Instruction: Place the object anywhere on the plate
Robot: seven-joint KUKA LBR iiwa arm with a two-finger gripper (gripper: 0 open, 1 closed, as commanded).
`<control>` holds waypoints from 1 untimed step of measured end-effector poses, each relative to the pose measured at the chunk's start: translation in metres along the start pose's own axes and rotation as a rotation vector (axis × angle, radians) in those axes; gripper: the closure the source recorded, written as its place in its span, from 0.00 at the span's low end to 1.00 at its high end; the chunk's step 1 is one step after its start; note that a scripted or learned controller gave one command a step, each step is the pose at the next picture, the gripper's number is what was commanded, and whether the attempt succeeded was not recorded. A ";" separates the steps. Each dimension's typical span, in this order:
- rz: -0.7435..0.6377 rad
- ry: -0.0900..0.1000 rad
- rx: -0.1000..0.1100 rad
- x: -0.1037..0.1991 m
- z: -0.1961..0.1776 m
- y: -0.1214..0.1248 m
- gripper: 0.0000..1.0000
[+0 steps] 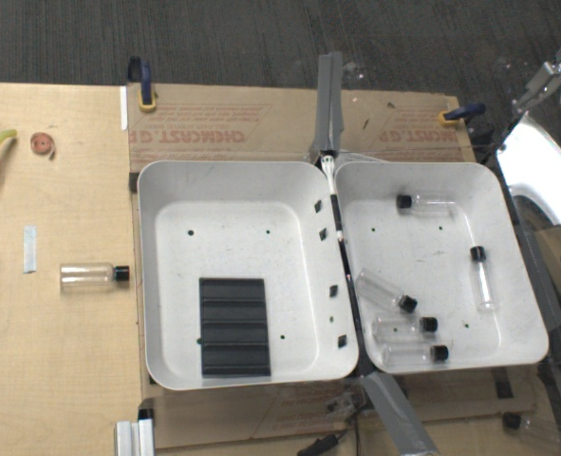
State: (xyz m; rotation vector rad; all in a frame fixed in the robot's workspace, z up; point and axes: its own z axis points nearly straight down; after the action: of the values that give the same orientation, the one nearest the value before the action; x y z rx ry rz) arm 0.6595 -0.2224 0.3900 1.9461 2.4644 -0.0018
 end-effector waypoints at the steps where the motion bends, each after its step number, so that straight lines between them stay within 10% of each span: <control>1: 0.054 0.000 0.001 0.013 -0.051 -0.056 0.00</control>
State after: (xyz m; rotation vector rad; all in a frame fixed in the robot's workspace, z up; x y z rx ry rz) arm 0.6017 -0.2227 0.4412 2.0121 2.4119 -0.0024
